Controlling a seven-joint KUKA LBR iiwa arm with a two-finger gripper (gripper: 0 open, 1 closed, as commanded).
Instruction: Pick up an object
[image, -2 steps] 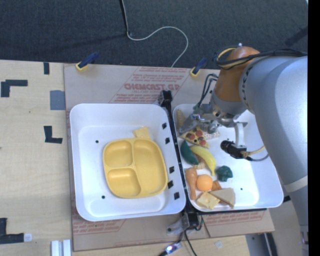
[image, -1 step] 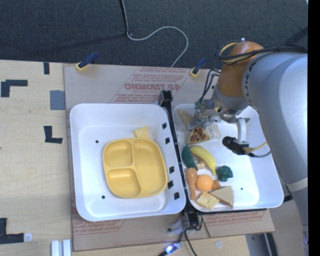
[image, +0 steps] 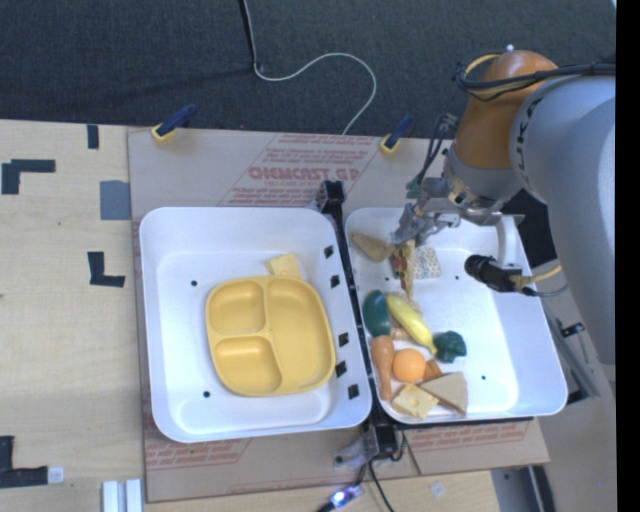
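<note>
- Currently the tool (image: 412, 232) hangs low over the far left part of the right bin (image: 505, 345), at the end of the grey arm (image: 560, 130) that reaches in from the right.
- Whether the tool is open or closed cannot be told from this angle, and nothing can be seen gripped in it.
- Just below the tool lies a small brown-and-red piece (image: 403, 266). The view does not show whether the two touch.
- A speckled blue-white block (image: 427, 263) sits just right of that piece, and a tan wedge (image: 370, 246) lies to its far left, near the bin's wall.
- Nearer, along the right bin's left side, a green rounded piece (image: 376, 314) lies beside a banana (image: 410, 320) that slants toward the near right.
- A dark green piece (image: 450, 345) rests at the banana's near end.
- A carrot (image: 383, 365) lies along the left wall with an orange (image: 408, 365) touching its right side.
- At the near edge of that bin are a pale wedge (image: 413, 401) and a brown-crusted wedge (image: 450, 390), side by side.
- The left bin (image: 180, 300) holds a yellow divided plate (image: 268, 335), with a pale yellow block (image: 285, 266) at the plate's far rim.
- Both bins stand on a cardboard sheet (image: 290, 170) laid on the table (image: 60, 300).
</note>
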